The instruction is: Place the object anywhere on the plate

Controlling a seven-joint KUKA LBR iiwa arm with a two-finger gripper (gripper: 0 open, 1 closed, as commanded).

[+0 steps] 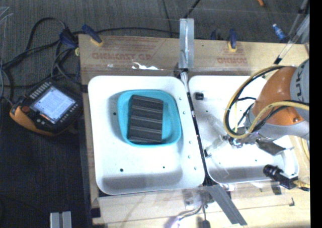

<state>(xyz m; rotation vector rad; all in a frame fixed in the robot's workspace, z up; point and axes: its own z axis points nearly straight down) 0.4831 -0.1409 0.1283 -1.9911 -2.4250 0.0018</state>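
Observation:
A dark grey ribbed block (146,118) lies flat in the middle of the light blue plate (174,121), which sits in the left bin (141,174). My gripper (217,145) is low in the right bin (236,169), near its left wall, well apart from the block and the plate. Nothing shows in the gripper's grasp. The orange-banded wrist (276,101) rises behind it to the right.
A small black thing (199,95) rests at the back left of the right bin. A ridge (193,126) divides the two bins. A handheld pendant (48,107) lies on the floor to the left of the bench.

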